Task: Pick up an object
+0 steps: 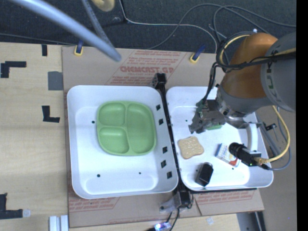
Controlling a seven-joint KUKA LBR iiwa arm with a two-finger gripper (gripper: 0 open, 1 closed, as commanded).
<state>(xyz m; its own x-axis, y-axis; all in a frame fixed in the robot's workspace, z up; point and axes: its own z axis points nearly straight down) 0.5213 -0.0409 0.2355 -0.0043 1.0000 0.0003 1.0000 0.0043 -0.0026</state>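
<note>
Fixed above the desk, looking down at a slant, far enough to take in both white bins side by side. Faces the arm reaching in from the right edge.

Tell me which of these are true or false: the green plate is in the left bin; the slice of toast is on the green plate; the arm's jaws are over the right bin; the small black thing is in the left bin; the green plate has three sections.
1. The green plate is in the left bin. True.
2. The slice of toast is on the green plate. False: it lies on the floor of the right bin.
3. The gripper is over the right bin. True.
4. The small black thing is in the left bin. False: it lies in the right bin, near the toast.
5. The green plate has three sections. True.
</note>
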